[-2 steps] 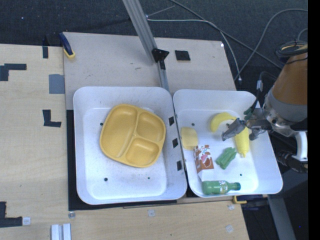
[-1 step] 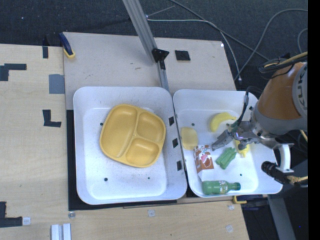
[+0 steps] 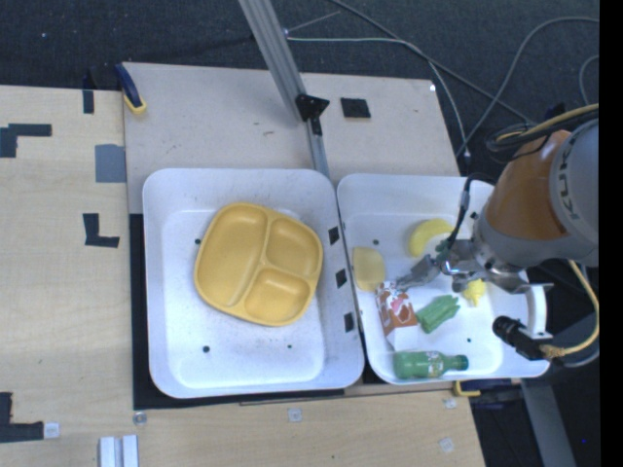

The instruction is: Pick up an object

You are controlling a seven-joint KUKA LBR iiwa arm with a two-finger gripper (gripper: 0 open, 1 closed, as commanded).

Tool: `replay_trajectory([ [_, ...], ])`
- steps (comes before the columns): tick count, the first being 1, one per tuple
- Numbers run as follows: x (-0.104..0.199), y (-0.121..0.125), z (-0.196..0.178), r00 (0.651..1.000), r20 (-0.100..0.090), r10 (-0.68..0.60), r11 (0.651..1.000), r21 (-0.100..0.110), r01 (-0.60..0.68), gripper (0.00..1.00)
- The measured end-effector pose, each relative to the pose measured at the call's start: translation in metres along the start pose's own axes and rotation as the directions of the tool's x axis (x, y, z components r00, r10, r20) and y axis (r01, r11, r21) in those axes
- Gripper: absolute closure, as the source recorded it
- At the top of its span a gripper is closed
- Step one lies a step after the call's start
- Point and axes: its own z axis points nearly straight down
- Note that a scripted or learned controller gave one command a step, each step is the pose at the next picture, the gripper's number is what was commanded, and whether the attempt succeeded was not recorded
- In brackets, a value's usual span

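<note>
My gripper [image 3: 429,268] reaches in from the right and hangs low in the right bin [image 3: 389,195]. Around it lie a yellow lemon-like piece [image 3: 427,233] just behind, a pale yellow piece [image 3: 368,267] to its left, and a red and white packet [image 3: 394,310] in front. A light green piece [image 3: 438,312] lies beside the packet. A small yellow piece [image 3: 475,291] sits under the wrist. A green bottle [image 3: 429,363] lies on its side along the bin's front wall. Nothing shows as gripped.
The left bin [image 3: 165,261] holds a yellow divided plate [image 3: 259,262]. A grey metal post [image 3: 277,47] slants down to the seam between the bins at the back. Cables run over the dark floor at the top right.
</note>
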Motion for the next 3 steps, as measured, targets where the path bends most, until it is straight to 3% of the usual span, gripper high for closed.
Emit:
replay_trajectory([
  [1, 0.000, 0.001, -0.009, 1.000, 0.002, 0.000, 1.000, -0.003, 0.000, 1.00],
  [3, 0.000, 0.004, -0.114, 1.000, 0.000, -0.002, 1.000, 0.003, 0.002, 1.00],
])
